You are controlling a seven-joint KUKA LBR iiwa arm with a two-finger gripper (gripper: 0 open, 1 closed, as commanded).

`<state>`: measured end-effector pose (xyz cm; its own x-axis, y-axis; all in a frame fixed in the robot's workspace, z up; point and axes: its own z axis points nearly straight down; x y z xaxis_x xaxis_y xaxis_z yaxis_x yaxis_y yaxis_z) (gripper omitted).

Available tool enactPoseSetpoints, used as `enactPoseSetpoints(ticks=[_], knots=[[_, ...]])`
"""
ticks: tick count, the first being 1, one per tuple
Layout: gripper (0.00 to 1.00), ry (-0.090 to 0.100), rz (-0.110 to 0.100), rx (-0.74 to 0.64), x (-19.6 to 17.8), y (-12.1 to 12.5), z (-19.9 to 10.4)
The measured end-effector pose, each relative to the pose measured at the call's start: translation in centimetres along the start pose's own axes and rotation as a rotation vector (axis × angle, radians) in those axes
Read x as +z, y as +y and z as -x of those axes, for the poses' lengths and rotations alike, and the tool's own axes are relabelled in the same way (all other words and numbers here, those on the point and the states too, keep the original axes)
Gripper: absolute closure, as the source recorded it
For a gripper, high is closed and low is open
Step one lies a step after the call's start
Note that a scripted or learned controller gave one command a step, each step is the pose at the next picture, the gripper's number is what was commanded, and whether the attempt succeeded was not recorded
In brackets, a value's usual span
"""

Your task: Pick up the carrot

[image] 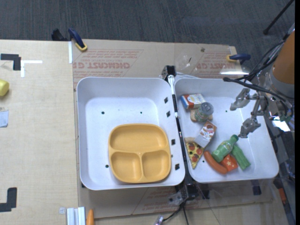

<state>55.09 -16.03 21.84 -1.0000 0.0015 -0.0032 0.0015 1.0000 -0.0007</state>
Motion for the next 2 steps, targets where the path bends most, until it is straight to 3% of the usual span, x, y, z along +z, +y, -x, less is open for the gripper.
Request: enactPoseSetpoints(ticks=[1, 2], knots=[[0.00, -0.001, 0.001, 0.075, 12.1, 6.0, -0.9], [0.00, -0.003, 0.001, 0.154, 2.6, 15.6, -2.5]])
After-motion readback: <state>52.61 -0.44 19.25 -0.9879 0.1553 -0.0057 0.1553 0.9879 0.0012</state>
